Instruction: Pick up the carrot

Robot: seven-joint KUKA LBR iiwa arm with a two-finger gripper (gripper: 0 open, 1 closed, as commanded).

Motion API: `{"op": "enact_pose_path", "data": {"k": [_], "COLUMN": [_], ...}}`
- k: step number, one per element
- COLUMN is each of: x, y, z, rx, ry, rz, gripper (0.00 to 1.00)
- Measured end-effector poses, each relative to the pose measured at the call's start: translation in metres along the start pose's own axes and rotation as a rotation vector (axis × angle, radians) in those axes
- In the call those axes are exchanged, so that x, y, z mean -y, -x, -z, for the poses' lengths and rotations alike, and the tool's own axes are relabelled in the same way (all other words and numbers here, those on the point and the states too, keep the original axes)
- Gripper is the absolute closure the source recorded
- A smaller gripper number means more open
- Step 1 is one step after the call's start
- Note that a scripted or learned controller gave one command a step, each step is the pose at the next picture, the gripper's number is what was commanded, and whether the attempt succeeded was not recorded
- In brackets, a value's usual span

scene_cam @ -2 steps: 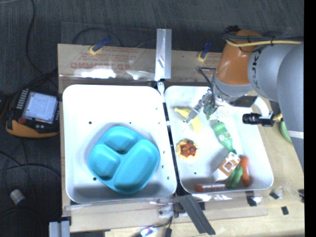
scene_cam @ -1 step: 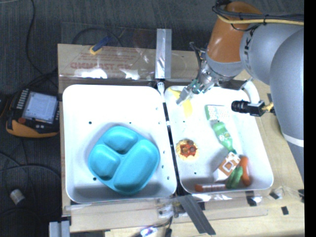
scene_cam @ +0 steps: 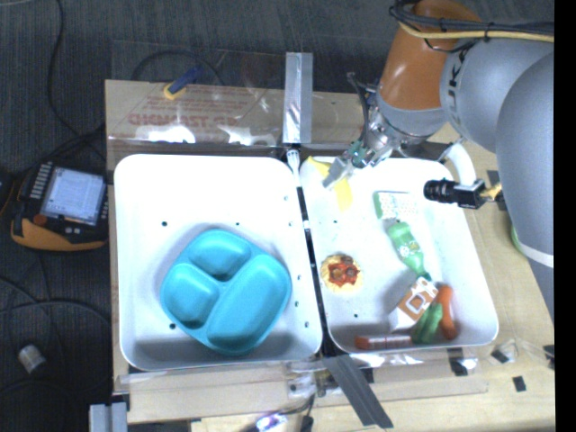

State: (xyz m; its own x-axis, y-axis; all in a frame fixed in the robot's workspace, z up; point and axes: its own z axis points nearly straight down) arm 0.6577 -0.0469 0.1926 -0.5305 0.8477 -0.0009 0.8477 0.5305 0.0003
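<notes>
The carrot (scene_cam: pixel 445 310) is a small orange piece with a green end, lying near the front right corner of the right bin (scene_cam: pixel 477 268), next to a small orange and white box (scene_cam: pixel 416 301). My gripper (scene_cam: pixel 346 166) hangs over the back left corner of that bin, just above a yellow item (scene_cam: pixel 343 193). It is far from the carrot, with most of the bin's length between them.
The right bin also holds a green bottle (scene_cam: pixel 405 241), a round red and yellow toy (scene_cam: pixel 340 273) and a red sausage-like piece (scene_cam: pixel 382 340). A blue compartment plate (scene_cam: pixel 227 288) lies in the left bin (scene_cam: pixel 144 241). A handheld device (scene_cam: pixel 67 201) sits left of the bench.
</notes>
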Motion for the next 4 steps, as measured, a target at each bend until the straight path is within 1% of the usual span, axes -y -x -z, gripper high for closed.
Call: {"op": "enact_pose_path", "data": {"k": [1, 2, 3, 4], "x": [0.022, 0.022, -0.002, 0.037], "y": [-0.026, -0.026, 0.017, 0.062], "z": [-0.010, -0.010, -0.009, -0.104], "rx": [-0.003, -0.003, 0.003, -0.003], "ry": [-0.002, -0.002, -0.001, -0.007], "rz": [-0.133, -0.133, 0.188, 0.161], "gripper": [1.00, 0.00, 0.00, 0.00]}}
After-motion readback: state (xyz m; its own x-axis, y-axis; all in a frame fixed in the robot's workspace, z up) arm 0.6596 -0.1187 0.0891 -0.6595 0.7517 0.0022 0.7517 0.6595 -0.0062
